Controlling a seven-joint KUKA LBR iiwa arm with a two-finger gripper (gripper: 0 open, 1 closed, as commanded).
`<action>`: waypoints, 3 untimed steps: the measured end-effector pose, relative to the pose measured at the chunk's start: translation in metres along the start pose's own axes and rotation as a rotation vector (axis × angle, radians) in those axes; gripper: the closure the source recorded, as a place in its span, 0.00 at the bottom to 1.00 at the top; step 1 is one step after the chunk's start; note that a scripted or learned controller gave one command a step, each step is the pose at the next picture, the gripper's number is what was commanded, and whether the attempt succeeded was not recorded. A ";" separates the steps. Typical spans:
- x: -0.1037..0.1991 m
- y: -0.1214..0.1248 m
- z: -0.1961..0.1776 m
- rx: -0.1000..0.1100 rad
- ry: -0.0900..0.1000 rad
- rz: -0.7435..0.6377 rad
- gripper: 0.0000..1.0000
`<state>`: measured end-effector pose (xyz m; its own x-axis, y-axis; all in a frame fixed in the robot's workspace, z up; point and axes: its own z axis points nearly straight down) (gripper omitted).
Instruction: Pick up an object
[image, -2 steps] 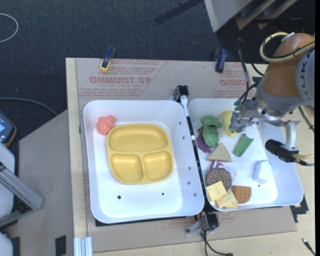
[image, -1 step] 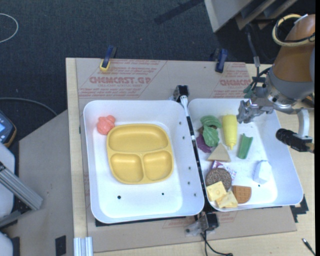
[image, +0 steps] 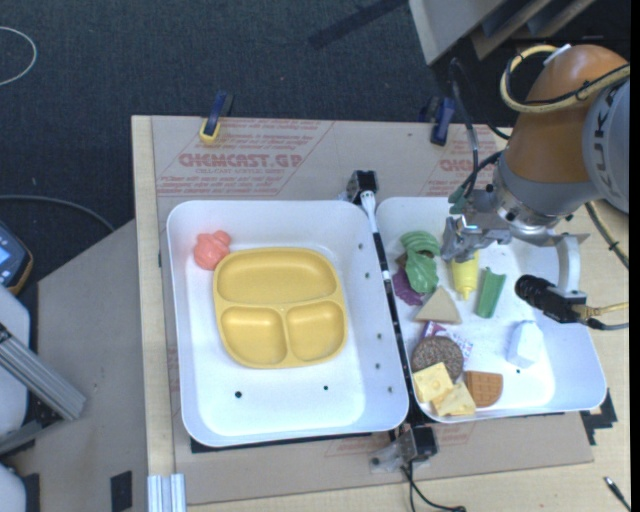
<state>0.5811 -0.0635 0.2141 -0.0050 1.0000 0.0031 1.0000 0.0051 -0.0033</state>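
Over the right bin (image: 585, 385), the claw (image: 462, 243) hangs just above a yellow piece (image: 464, 276), w/ a green stick (image: 490, 292) right beside it. Piece lies directly under the claw, long axis approx. up-down. Can't tell the claw's state.

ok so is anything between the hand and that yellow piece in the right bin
Nothing visible does. The hand sits directly above the upright yellow piece, with no gap for anything between. The green stick stands close on its right and the green leafy pieces on its left, beside it rather than over it.
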 end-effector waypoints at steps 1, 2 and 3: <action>0.043 -0.013 -0.006 0.000 0.000 0.000 1.00; 0.054 -0.008 -0.020 -0.007 -0.003 0.002 1.00; 0.048 -0.014 0.000 0.001 -0.003 0.006 1.00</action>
<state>0.5673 -0.0160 0.2139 0.0012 1.0000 0.0002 1.0000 -0.0012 -0.0043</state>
